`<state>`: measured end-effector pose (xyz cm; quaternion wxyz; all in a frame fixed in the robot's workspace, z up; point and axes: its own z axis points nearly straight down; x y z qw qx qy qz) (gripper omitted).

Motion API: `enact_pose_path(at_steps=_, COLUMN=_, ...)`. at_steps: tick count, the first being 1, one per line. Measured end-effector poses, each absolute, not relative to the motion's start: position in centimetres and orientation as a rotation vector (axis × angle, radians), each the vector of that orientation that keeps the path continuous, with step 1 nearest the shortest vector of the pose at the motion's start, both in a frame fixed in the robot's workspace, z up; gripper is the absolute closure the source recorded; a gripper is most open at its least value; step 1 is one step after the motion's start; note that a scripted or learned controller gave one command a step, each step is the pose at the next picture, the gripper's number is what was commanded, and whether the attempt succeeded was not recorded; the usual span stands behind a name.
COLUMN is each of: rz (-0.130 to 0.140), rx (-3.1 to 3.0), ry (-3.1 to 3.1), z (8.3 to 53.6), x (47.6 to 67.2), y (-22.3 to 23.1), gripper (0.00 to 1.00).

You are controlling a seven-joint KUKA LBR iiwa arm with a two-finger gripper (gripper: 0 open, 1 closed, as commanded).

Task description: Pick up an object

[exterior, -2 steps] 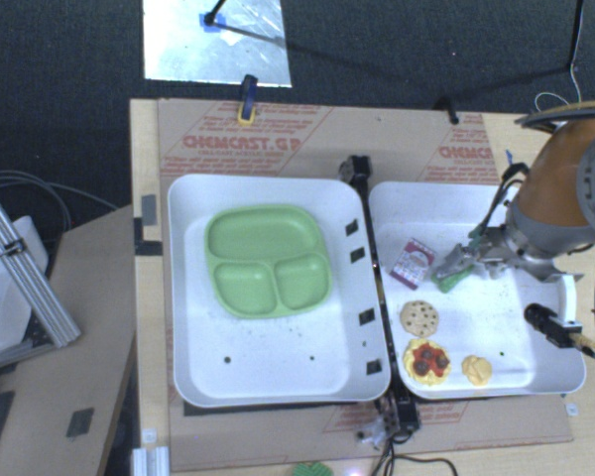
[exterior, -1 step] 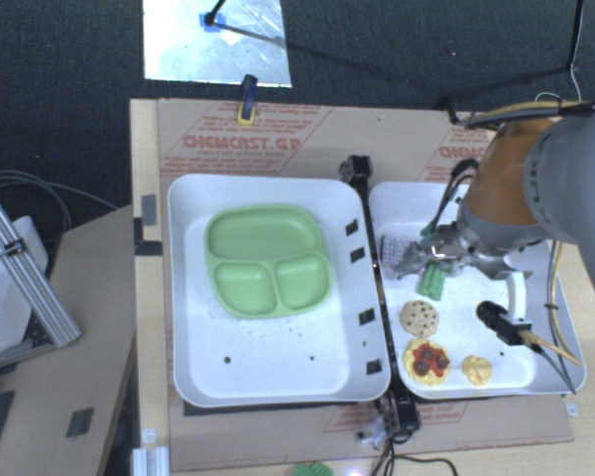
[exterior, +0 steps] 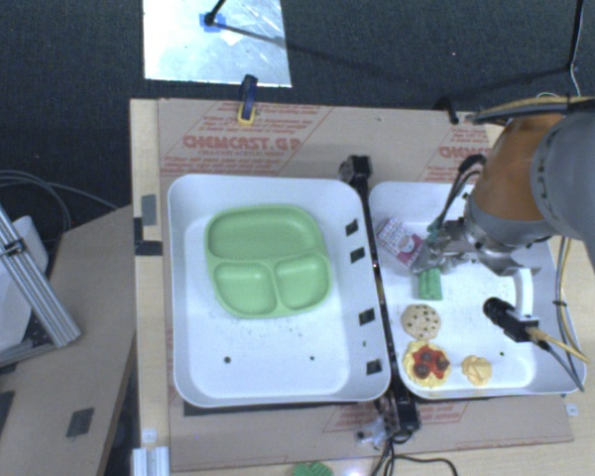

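- Small green rectangular block (exterior: 429, 286) sits right at our gripper (exterior: 435, 259); how wide it's set, we cannot tell.
- Pink-and-white crinkly packet (exterior: 399, 239) alongside could get caught instead.

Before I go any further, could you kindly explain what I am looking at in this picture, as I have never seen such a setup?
This is one picture, taken by a camera fixed above a bench and looking down at a slant. The grey machine with the orange band is a robot arm reaching in from the right. Its claw is the part meant to pick things up. Two white bins sit side by side. The left bin holds a green divided plate. The right bin holds a pink packet, a green block, a cookie, a red-topped tart and a yellow piece. The claw hangs by the packet and block; I cannot tell whether it holds anything.
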<state>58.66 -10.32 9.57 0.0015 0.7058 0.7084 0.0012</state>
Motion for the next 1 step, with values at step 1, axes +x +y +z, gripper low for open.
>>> enact_pose_path(at_steps=1, rz=0.013, rx=2.206, ry=2.228, z=19.05, x=59.16, y=-4.73, gripper=1.00)
